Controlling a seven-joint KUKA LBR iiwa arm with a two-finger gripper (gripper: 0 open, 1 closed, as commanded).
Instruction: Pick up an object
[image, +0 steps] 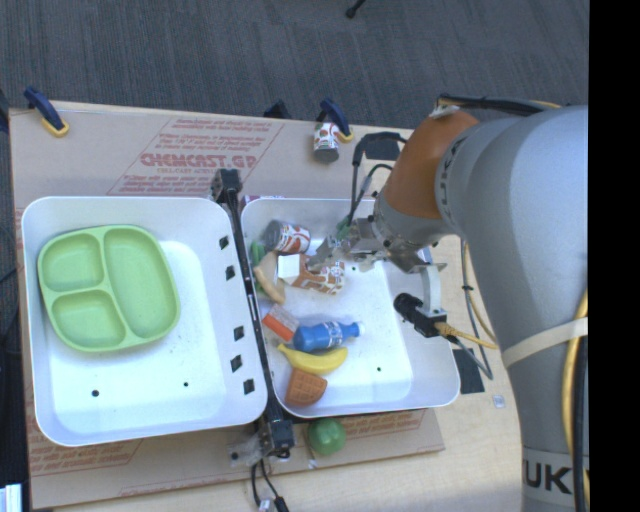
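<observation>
- You see the grey arm with the orange band (440, 170) coming in from the right and bending down over the upper part of the right bin; it hides that bin's upper right corner.
- The brown cardboard-covered surface (150, 140) carries both bins, with red print on it above the left bin.
- The left shallow white bin (130, 390) holds a light green plastic tray with three compartments (108, 287), lying flat in the bin's upper left part.
- The right shallow white bin (395, 385) touches the left one along a black divider strip and holds a loose cluster of small things along its left side.
- The jaws (335, 258) sit low over the upper middle of the right bin, at a brown and white patterned toy (322, 277); you cannot tell from here whether they are open or closed, or whether they grip anything.
- A blue plastic bottle with a white band (324, 335) lies on its side in the middle of the cluster, with a yellow banana (313, 359) touching it just below.
- A brown cone-shaped piece (305, 388) lies at the bin's lower left, below the banana.
- A round white and brown can (290, 238) lies at the top of the cluster, left of the jaws.
- A green ball (325, 435) rests outside the bin, just below its front rim.
</observation>
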